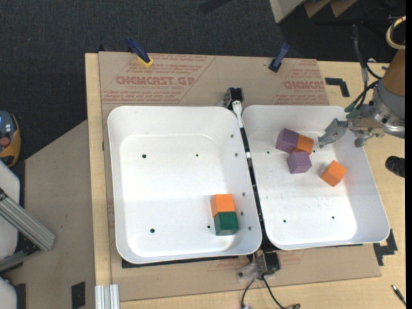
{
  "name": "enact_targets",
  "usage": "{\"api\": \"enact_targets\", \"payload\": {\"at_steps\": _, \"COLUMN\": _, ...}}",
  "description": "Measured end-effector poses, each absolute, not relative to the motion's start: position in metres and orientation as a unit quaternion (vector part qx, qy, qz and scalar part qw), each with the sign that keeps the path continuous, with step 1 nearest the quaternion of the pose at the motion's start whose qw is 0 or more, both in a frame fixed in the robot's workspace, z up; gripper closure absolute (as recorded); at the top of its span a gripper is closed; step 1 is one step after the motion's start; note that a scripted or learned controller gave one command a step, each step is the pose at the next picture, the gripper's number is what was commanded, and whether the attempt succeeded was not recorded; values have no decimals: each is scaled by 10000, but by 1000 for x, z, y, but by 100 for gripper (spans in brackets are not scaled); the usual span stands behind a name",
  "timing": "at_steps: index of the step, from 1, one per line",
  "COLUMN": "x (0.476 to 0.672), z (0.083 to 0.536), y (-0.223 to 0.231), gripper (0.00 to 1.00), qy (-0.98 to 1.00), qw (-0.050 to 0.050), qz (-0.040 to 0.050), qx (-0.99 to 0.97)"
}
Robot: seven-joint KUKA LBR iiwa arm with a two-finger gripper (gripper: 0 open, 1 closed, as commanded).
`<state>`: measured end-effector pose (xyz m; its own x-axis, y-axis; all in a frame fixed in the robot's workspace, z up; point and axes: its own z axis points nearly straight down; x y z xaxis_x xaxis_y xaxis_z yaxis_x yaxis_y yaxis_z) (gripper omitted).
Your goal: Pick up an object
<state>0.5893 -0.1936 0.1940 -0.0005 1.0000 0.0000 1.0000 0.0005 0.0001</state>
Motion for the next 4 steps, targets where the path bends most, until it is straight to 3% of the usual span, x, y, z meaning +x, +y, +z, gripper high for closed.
{"api": "enact_targets", "payload": {"at_steps": 1, "x": 602, "z": 107, "y": -219, "gripper": 0, "qy": 7078, "qw": -2, "qz": 12, "qx": 7064}}
{"api": "enact_targets", "payload": {"at_steps": 2, "x": 564, "z": 117, "y": -180, "gripper": 0, "qy": 7077, "qw": -23, "qz": -5, "qx": 7065}}
{"api": "enact_targets", "payload": {"at_steps": 3, "x": 567, "z": 127, "y": -183, "gripper": 100, "qy": 7073, "qw": 11, "qz": 3, "qx": 7069}}
{"api": "enact_targets", "payload": {"at_steps": 4, "x": 485, "z": 140, "y": -187, "gripper": 100, "qy": 7055, "qw": -34, "qz": -13, "qx": 7087}}
